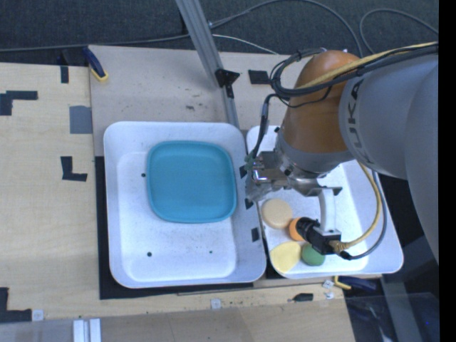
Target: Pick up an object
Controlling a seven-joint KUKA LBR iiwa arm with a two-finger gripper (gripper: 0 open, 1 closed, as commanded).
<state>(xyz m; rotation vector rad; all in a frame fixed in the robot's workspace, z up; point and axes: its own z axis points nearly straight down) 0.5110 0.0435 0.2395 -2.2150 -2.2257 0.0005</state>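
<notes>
In the right bin (385, 258) lie several small objects: a pale cream round piece (276, 211), an orange piece (294, 227), a yellow piece (284, 256) and a green piece (312, 256). The arm's wrist with its orange band (324, 105) hangs over the right bin's left side. My gripper (258, 180) sits under the wrist, at the bin's left edge just above the cream piece. The wrist body hides the fingertips.
A blue square plate (191, 180) lies in the left bin (128, 262). A slanted metal post (206, 48) rises behind the bins. Cables loop from the wrist across the right bin, with a black connector (319, 236) by the orange piece.
</notes>
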